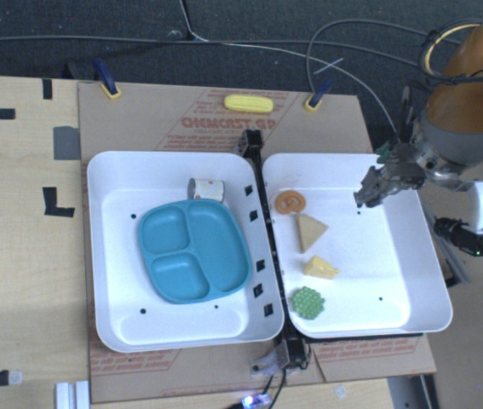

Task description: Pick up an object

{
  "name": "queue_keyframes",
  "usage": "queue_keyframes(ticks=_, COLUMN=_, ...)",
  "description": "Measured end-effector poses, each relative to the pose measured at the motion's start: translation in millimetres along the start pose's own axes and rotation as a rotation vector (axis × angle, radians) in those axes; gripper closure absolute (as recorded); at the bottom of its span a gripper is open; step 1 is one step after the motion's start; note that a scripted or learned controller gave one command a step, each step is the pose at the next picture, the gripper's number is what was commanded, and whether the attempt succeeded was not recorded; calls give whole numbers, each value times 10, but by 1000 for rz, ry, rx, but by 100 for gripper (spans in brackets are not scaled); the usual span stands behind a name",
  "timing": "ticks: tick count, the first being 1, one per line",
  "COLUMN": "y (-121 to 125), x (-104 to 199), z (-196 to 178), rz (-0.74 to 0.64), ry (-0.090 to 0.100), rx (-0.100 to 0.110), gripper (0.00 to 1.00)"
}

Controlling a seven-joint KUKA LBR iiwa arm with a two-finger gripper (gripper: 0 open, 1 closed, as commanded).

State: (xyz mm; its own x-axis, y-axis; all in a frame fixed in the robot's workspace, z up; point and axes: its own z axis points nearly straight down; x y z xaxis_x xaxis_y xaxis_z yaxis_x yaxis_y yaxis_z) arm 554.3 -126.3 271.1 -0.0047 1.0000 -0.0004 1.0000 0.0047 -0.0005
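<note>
The gripper (369,192) hung over the upper right part of the right bin (411,262), its dark fingers pointing down and to the left; whether they were spread or closed could not be told at this slant, and nothing was seen between them. It stood apart from every candidate for picking, all of which lay along the bin's left side, probably scattered loosely so that a try could be made at any one. Nearest was the round brown pastry (290,201), with the tan wedge (311,231) just below it, then the small yellow piece (320,268), and the green knobbly ball (307,302) at the lower edge. In the left bin (109,254) a blue divided tray (194,250) sat tilted, and a small pale block (206,188) rested just above it. Both bins stood on a cardboard sheet (139,118) clamped at its top corners, apparently to stop it sliding; its red print was too blurred to read with confidence. A yellow object (248,103) lay on that sheet.
</note>
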Motion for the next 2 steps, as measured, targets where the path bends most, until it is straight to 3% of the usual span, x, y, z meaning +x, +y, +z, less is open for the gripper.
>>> queue_keyframes(ticks=2, y=254, x=923, z=277, rz=0, ry=1, rx=2, gripper=100)
